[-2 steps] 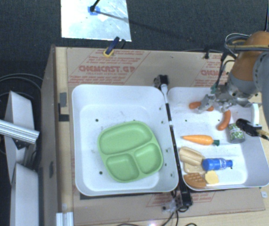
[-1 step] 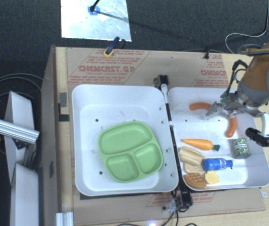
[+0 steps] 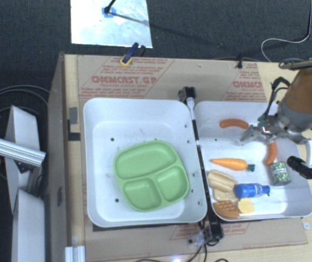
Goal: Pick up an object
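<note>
My gripper (image 3: 258, 135) hangs low over the back of the right bin (image 3: 303, 203), its fingers spread open with nothing between them. An orange-brown sausage (image 3: 234, 123) lies just to its left, apart from the left finger. A second sausage (image 3: 270, 153) lies just in front of the gripper. Toward the front of the bin are a carrot (image 3: 229, 162), a small green can (image 3: 279, 172), a blue bottle (image 3: 251, 190), a bread roll (image 3: 221, 180), a waffle (image 3: 227, 208) and a yellow piece (image 3: 246, 205).
The left bin (image 3: 98, 146) holds a green divided plate (image 3: 151, 174). A black divider (image 3: 198, 146) runs between the bins. The grey and orange arm (image 3: 306, 100) reaches in from the right, with a black fitting (image 3: 302, 167) over the right bin's edge.
</note>
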Action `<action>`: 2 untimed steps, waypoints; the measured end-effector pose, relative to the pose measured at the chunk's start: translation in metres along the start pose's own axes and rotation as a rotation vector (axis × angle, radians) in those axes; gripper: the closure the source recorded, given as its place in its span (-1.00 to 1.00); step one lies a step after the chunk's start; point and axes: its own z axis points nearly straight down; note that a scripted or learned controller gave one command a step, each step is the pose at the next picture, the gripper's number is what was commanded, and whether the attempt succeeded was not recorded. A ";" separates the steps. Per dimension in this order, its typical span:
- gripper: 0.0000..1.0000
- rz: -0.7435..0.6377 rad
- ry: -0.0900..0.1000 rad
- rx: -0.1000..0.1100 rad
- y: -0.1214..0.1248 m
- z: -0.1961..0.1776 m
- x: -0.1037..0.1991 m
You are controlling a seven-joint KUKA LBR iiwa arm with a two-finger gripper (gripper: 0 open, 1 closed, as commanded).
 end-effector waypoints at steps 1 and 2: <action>-1.00 0.003 -0.010 0.001 0.026 -0.048 0.040; -1.00 0.005 -0.009 0.008 -0.030 0.001 0.081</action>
